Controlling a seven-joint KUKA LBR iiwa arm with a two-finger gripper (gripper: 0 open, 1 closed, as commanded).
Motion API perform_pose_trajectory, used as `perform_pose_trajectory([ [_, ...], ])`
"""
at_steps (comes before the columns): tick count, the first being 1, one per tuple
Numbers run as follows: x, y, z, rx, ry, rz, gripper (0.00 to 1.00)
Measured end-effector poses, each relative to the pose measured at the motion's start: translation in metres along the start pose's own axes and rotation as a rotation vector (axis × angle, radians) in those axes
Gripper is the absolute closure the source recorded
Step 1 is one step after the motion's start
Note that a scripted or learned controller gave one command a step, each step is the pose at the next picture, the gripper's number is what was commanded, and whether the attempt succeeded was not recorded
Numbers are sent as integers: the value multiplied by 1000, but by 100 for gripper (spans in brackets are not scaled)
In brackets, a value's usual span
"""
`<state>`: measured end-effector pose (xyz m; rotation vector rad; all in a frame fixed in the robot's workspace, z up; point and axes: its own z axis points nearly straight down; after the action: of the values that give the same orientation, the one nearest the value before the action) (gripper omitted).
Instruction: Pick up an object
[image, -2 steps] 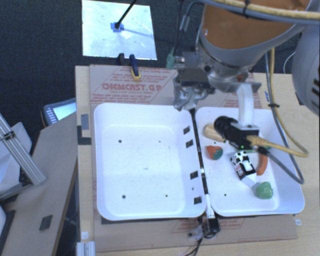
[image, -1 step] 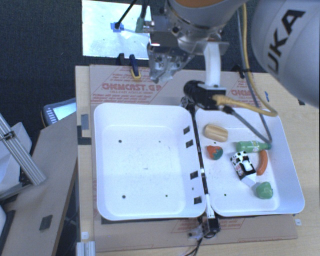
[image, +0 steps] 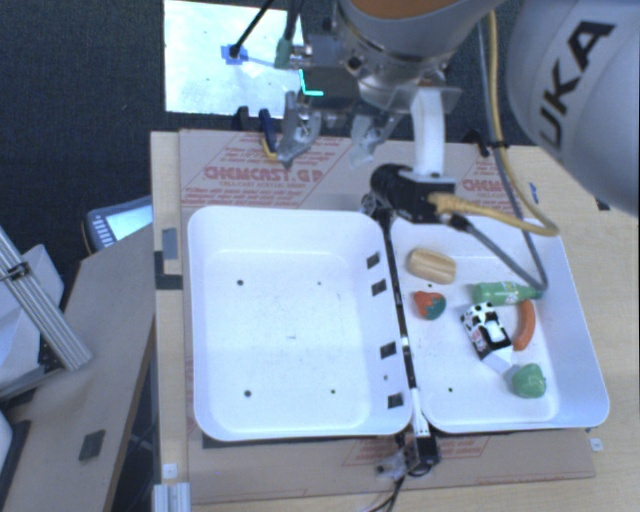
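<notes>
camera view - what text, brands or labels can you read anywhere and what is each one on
"CHEMCAST G P" in red, on the brown board under the bins; the last letters are unsure.
More red print on the same board right of the gripper, partly hidden, not readable.
"UKA" in black, on the grey arm; the word's start is cut off.
Black and white object in the right bin: markings too small to read.

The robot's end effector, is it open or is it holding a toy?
Open, holding nothing. The end effector hangs above the bench behind the bins, its two fingers spread apart with only cardboard between them. The toys lie in the right bin.
</notes>
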<state>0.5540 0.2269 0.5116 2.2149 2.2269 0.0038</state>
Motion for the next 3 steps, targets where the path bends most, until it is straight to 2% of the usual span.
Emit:
perform_pose_trajectory([
  [1,0,0,-11,-3,1,-4,100],
  [2,-55,-55,-25,2,0,7,100],
  [3,8,0,-23,-2,1,-2,100],
])
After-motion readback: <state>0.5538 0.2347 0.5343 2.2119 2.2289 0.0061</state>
